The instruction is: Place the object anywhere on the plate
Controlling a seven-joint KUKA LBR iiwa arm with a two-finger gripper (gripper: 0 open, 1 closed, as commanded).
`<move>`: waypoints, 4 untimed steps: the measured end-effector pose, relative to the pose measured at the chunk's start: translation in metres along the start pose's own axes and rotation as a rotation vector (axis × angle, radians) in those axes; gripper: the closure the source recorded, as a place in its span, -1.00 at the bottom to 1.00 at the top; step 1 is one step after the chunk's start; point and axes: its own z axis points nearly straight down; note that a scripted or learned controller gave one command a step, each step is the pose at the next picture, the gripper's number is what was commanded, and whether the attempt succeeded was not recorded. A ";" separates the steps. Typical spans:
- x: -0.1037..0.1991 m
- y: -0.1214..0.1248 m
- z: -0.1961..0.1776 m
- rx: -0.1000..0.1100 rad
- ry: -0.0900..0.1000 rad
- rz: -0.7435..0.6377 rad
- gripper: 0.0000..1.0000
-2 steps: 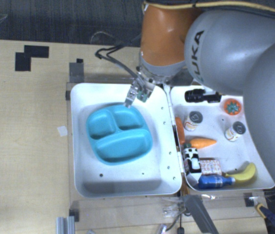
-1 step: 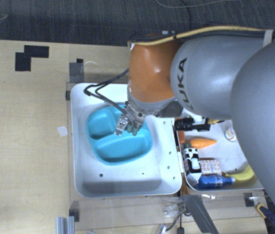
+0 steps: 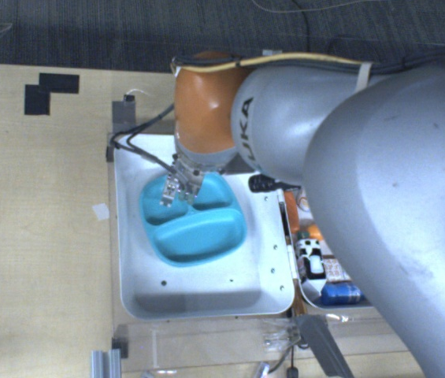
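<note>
Camera view: we see the gripper [image 3: 179,191] low over the far left part of the blue plate [image 3: 198,235] in the left bin [image 3: 206,302]; we cannot tell its state or find the object.

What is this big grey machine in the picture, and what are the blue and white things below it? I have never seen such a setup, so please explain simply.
The big grey shape with an orange band is a robot arm. It reaches in from the right of the picture. One camera, fixed above the bench, looks down at a slant.

At the arm's end is a small metal two-finger gripper, its "hand". It is low over a light blue plastic plate with divided compartments. I cannot tell whether the fingers are open or shut, or whether they hold anything.

The plate lies in a shallow white bin. Beside it on the right is a second white bin, mostly hidden under the arm. In it I see a blue can-like object and other small packages, too hidden to name.
</note>
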 end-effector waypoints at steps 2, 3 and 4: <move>-0.033 0.036 -0.110 -0.002 -0.002 0.342 1.00; 0.077 -0.024 -0.116 0.001 0.001 0.435 1.00; 0.102 -0.091 -0.060 0.003 0.003 0.262 1.00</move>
